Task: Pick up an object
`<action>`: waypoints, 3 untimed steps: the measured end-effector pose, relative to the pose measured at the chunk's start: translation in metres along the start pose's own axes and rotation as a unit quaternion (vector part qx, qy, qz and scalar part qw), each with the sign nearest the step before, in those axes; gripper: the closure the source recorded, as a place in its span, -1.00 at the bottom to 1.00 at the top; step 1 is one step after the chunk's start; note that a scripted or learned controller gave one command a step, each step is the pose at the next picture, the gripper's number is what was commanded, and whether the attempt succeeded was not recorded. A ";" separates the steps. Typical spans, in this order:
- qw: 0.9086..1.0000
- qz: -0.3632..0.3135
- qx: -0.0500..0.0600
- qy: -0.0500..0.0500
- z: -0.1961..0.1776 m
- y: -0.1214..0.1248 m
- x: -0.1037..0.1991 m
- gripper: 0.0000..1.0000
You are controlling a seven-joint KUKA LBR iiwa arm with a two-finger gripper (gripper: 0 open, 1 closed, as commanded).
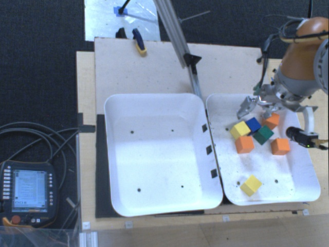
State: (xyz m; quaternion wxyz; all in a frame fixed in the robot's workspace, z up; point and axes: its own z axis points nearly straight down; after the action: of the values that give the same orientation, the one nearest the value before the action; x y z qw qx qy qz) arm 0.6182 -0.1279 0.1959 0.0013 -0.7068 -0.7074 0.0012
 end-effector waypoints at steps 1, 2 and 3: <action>1.000 -0.001 0.000 0.000 0.047 -0.001 -0.002 -1.00; 1.000 -0.001 -0.004 -0.001 0.033 0.000 -0.002 1.00; 1.000 -0.002 -0.006 -0.001 -0.032 0.004 -0.004 1.00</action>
State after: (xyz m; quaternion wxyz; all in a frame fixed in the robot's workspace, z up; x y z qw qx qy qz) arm 0.6222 -0.1323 0.2283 -0.0039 -0.7057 -0.7085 -0.0025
